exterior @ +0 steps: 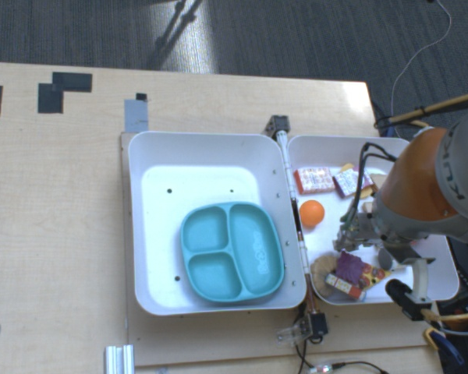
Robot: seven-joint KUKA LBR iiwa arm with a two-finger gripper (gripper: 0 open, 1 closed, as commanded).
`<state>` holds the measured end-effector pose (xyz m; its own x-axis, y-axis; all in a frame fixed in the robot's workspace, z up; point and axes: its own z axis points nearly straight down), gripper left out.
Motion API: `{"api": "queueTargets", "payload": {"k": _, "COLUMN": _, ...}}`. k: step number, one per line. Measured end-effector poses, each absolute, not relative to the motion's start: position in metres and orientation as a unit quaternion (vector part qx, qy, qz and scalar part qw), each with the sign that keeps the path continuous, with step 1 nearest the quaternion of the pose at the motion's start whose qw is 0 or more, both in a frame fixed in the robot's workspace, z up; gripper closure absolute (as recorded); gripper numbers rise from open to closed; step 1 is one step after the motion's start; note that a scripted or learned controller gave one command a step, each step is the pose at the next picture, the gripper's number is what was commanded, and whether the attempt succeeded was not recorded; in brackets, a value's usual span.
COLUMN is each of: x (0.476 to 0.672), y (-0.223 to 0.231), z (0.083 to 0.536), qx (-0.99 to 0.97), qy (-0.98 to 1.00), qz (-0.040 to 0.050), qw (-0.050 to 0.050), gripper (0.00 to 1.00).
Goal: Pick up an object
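Note:
In the right bin (446,285) lie an orange ball (312,213), a red and white packet (314,180), a second small packet (347,182) and a purple object (349,267) on a tan round piece (324,271) at the front. My gripper (352,242) hangs low over the bin's middle, just above the purple object and to the right of the ball. The grey arm with its orange band (417,185) covers the bin's right half.
The left bin (152,209) holds a light blue divided plate (232,250) at its front. A clamp (278,125) sits at the back between the bins. Cables (312,329) trail at the bench's front edge.

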<state>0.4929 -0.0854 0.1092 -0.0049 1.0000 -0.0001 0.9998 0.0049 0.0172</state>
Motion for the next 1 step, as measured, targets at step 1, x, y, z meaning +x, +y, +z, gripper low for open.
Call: {"api": "queueTargets", "payload": {"k": 1, "x": 0.4928, "y": -0.0854, "z": 0.1091, "qx": 0.706, "qy": 0.708, "qz": 0.0061, "qw": 0.006, "gripper": 0.0}}
